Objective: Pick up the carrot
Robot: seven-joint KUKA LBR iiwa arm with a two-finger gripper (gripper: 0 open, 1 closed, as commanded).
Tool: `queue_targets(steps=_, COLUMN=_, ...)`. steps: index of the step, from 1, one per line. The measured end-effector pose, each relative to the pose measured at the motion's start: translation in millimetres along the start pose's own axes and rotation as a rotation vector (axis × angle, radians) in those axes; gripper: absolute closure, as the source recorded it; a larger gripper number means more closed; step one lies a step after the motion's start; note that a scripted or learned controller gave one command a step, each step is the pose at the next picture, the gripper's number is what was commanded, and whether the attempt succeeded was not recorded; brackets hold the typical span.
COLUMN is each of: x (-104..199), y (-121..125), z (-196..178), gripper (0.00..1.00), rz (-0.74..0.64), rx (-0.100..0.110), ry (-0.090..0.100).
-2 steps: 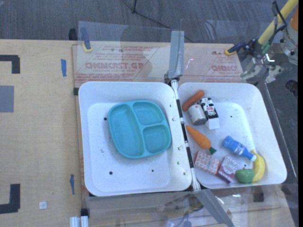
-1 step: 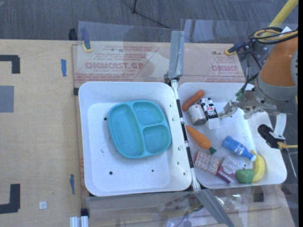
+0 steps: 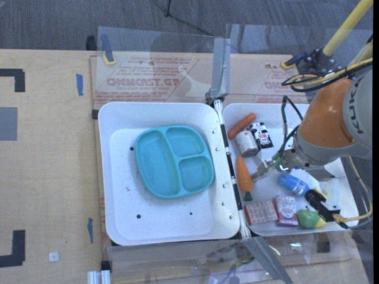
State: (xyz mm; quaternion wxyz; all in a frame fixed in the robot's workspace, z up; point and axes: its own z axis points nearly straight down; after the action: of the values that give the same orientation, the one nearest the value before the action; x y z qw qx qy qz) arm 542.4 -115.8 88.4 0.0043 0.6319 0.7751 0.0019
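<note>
The carrot point(image 3: 243, 173) is orange with a green stub at its near end. It lies lengthwise against the left wall of the right bin point(image 3: 349, 209). My gripper point(image 3: 264, 168) hangs low in that bin just to the right of the carrot, a short gap away from it. The grey arm with its orange band point(image 3: 324, 123) reaches in from the right above the bin. Nothing shows in the gripper's grasp.
In the right bin lie an orange-red sausage shape point(image 3: 241, 123), a small can point(image 3: 246, 144), a black-and-white box point(image 3: 261, 135), a blue item point(image 3: 293, 184), a green item point(image 3: 308, 218) and flat packets point(image 3: 261, 211). A teal divided plate point(image 3: 174, 160) sits in the left bin point(image 3: 118, 158).
</note>
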Motion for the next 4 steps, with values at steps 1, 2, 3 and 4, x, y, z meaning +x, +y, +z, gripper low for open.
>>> queue_targets(steps=1, x=-4.1, y=-11.2, z=-17.0, gripper=0.00, rz=0.050, rx=0.006, ry=0.003)
queue_targets(steps=2, x=-27.8, y=32.3, z=-67.9, gripper=0.00, rz=-0.076, rx=0.004, ry=0.003)
queue_targets(steps=3, x=1.7, y=-15.7, z=-0.1, gripper=0.00, rz=0.075, rx=0.000, ry=0.000)
queue_targets(steps=4, x=-1.1, y=56.3, z=-7.7, gripper=0.00, rz=0.142, rx=0.008, ry=0.003)
